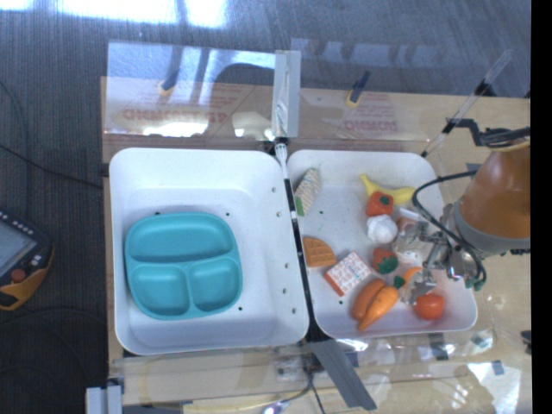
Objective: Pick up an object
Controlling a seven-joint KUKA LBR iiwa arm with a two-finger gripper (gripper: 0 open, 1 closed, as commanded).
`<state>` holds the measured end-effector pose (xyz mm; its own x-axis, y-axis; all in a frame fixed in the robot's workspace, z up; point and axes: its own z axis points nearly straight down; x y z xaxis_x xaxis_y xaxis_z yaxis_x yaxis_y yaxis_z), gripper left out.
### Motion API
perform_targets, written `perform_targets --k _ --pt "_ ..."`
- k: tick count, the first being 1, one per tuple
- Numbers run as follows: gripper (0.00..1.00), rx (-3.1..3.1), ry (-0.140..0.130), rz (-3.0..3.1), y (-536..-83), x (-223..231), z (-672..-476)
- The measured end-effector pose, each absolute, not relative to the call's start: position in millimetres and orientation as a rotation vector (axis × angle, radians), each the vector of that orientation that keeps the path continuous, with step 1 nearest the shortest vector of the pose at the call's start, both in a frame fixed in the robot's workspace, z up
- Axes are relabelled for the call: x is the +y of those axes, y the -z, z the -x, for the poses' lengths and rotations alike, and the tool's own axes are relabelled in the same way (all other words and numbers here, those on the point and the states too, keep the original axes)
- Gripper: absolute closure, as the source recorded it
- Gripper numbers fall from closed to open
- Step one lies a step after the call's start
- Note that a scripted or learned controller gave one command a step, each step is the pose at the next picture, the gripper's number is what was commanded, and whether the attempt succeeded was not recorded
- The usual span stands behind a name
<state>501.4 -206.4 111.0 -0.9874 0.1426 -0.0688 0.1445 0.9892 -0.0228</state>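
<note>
The right bin (345,164) holds several toy foods: a yellow banana (385,190), an orange pepper-like piece (379,203), a white garlic-like piece (381,228), a waffle-like cracker (348,272), two carrots (374,301), a red tomato (429,305), a brown cookie (317,252) and a striped piece (306,190). My gripper (423,261) hangs low over the bin's right side, just above the tomato and beside a small red-and-green piece (385,260). Cables and metal parts blur its tips.
The left bin (194,166) holds a teal divided tray (182,263). A clear panel (198,93) stands behind the bins. The arm's orange band (504,192) and its black cables hang over the right bin's right edge. A handheld controller (19,261) lies at far left.
</note>
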Motion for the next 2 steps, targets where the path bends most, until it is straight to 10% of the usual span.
perform_targets --k 2 --pt "0.00 3.062 0.044 -0.236 -110.8 -193.8 -501.7"
